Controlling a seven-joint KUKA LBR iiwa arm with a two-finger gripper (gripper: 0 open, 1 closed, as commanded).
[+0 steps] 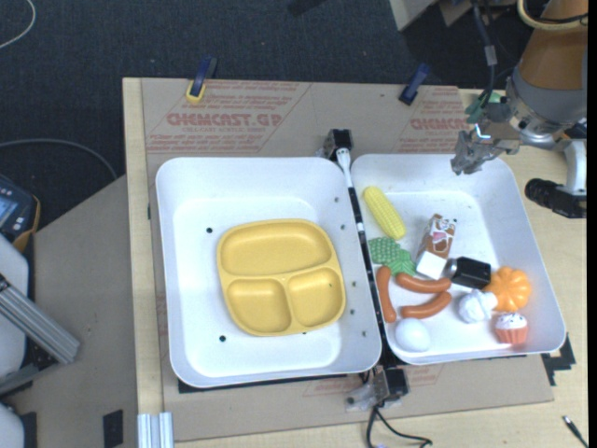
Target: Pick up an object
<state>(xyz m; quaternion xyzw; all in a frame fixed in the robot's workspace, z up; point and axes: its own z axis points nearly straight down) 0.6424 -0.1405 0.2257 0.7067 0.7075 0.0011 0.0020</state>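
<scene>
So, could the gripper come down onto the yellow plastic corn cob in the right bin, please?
Probably yes. The gripper hangs above the right bin's far edge, and the yellow plastic corn cob lies uncovered near the bin's left wall, with only the green toy close beside it.

We see our arm with an orange band over a grey, rounded wrist; a dark cable runs alongside, and above the jaws sits a pale metal gripper.
</scene>
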